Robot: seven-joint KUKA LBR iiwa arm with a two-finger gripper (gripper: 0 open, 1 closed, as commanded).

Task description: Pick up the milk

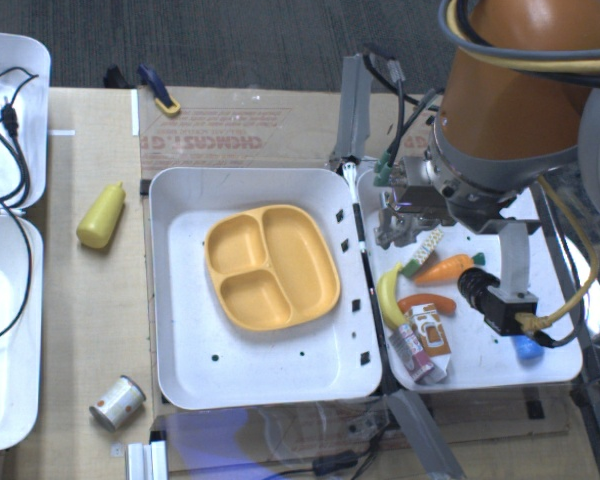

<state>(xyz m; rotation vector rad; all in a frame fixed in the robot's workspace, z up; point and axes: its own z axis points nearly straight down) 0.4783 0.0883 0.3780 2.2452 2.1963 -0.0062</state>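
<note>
Milk carton point(426, 336) against bin's near rim point(480, 380)

Dark grey carpet point(230, 18) runs across the top of the frame — below it a pale wooden bench point(100, 298), brown cardboard point(240, 128) lying at upper centre.

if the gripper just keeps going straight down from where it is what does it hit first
Probably the banana or the bin floor beside it. The gripper hangs over the right bin's upper left; the milk carton lies nearer the camera. Depth is unclear.
</note>
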